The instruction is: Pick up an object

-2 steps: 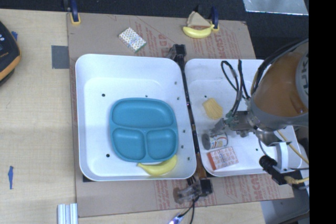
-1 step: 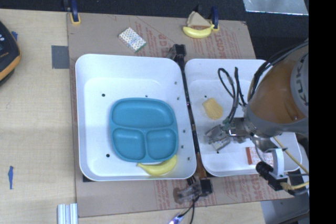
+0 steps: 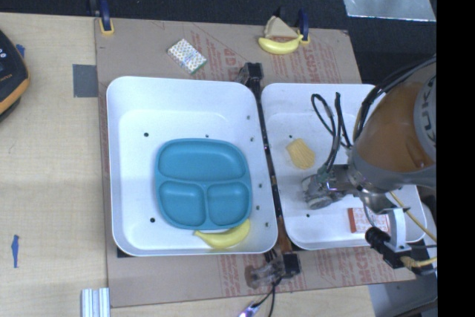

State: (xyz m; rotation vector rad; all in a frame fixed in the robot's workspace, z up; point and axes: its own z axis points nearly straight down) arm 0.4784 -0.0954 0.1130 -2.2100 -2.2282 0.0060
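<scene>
The claw [image 3: 320, 191] is hanging low inside the right bin [image 3: 297, 104], and I cannot tell how it is set. The nearest pickable thing, a flat yellow sponge-like piece [image 3: 300, 153], is lying just beside it, toward the bin's middle. This looks like the approach step; next the claw would need to be centering over that piece and descending.

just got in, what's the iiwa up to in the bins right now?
The arm is reaching into the right bin, with its gripper low over the bin floor. A small yellow sponge-like piece lies just beside it, apart from the gripper, and nothing visible is held. The left bin holds a blue divided plate with a banana at its near edge.
</scene>
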